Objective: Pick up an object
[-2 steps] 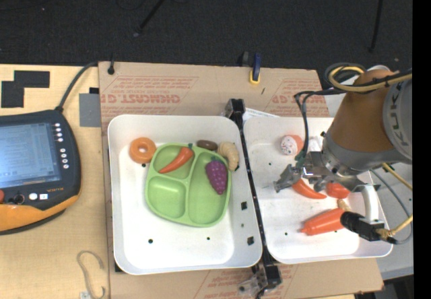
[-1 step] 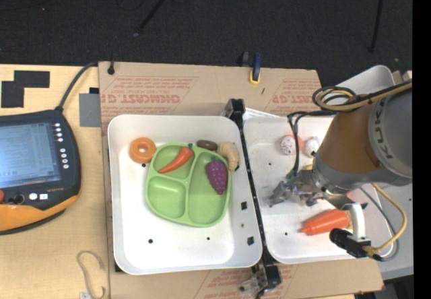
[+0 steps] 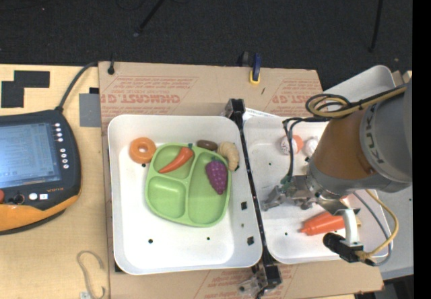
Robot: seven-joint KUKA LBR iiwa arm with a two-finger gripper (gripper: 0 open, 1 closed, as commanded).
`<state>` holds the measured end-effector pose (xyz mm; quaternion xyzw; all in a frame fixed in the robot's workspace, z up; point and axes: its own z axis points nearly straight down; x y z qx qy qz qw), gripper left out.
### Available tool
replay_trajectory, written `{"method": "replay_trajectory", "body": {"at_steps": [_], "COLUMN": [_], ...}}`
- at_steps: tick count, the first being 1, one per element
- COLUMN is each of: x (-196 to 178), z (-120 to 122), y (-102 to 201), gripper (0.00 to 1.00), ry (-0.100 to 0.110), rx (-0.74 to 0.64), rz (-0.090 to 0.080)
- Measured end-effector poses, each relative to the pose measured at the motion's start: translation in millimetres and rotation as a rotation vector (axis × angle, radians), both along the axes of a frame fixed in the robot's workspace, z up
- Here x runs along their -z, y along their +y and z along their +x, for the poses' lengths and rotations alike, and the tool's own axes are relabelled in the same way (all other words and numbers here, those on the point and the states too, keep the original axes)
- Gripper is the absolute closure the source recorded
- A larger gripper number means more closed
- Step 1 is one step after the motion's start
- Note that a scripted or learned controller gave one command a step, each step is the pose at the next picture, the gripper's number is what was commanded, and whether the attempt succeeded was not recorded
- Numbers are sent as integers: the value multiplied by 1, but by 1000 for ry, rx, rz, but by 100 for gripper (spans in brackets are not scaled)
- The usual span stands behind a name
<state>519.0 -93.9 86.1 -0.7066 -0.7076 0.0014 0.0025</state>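
Low over the right white bin, the hand hangs at the end of the grey arm with its orange band, its dark metal parts reaching toward the divider between the two bins; whether it stands wide or narrow cannot be told from this slanted view, and nothing is visibly held in it. The nearest candidate for the pick seems to be the orange plastic carrot, which lies on the floor of the same bin, just beside the hand and toward the near-right of it, partly under the wrist. Its long axis runs roughly left to right across the bin, tilted slightly. A small round orange-and-white item sits at the far side of this bin. The left white bin holds a green divided plastic tray with toy food, well apart from the hand.
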Motion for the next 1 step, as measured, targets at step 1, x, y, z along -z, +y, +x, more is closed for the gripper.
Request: {"method": "replay_trajectory", "body": {"at_steps": [1], "x": [-12], "z": [0], "y": [-2], "gripper": [100], "ry": [-1], "rx": [9], "rz": [0]}}
